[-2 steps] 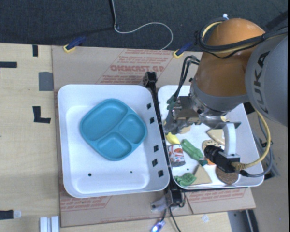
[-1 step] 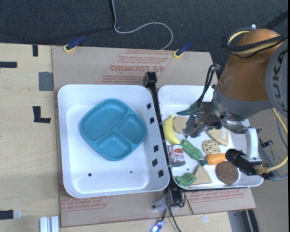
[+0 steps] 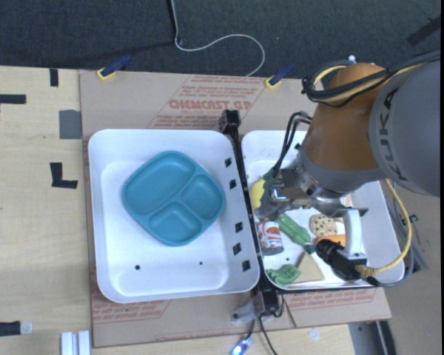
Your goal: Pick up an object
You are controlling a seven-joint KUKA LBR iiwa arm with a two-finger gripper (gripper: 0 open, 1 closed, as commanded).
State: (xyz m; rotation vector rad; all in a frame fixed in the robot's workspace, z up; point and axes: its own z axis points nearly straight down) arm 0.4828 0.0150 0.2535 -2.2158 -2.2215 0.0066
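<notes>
In the left bin [image 3: 111, 272], one blue tray [image 3: 174, 197] (three compartments), gripper [image 3: 281, 202] over right bin [image 3: 388, 220], grip state unclear.

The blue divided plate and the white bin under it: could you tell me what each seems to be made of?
The blue divided plate looks like moulded plastic with a matte finish: even colour, soft rounded compartment ridges, no sharp glare. The left white bin also looks like smooth plastic, though coated metal is possible: uniform white, rounded corners, faint sheen.

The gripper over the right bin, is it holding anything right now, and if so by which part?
Cannot be told. The gripper is low among the items in the right bin, and the arm's wrist hides any contact.
</notes>
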